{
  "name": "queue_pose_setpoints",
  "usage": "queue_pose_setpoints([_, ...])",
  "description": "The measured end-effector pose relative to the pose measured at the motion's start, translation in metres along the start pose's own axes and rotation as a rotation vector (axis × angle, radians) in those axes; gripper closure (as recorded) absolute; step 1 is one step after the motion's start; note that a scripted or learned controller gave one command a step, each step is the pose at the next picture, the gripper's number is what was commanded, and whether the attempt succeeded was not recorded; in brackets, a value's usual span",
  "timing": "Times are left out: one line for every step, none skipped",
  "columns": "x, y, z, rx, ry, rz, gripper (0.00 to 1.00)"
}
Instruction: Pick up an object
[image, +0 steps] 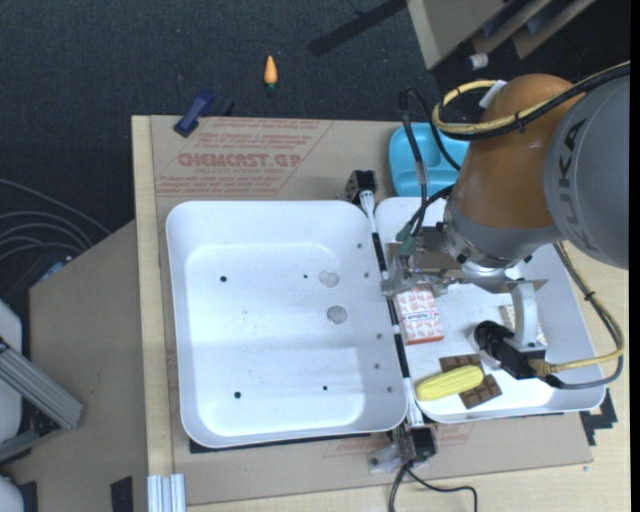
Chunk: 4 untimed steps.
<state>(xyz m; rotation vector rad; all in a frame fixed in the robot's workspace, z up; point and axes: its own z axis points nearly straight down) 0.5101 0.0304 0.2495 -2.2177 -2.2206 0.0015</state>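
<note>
The gripper hung over the right bin, just above a red-and-white packet by its left wall — the approach step, apparently. Whether the jaws were released or clenched could not be told. Next came a straight descent, closing squarely on the packet.

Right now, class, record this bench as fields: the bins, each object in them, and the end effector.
left bin: white, shallow
right bin: white, beside it, under the arm
red-and-white packet: right bin, by its left wall
yellow corn cob: right bin, lower left corner of it in view
brown pieces: beside the cob
end effector: just above the packet
</note>
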Motion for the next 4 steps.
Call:
queue_pose_setpoints([0.007,0.064,0.002,-0.003,-0.002,0.000,1.00])
queue_pose_setpoints([-0.031,0.048,-0.010,0.000,-0.001,0.002,1.00])
queue_pose_setpoints([-0.063,-0.031,-0.014,0.000,-0.001,0.002,1.00])
queue_pose_setpoints([-0.042,-0.031,-0.013,0.001,0.000,0.001,1.00])
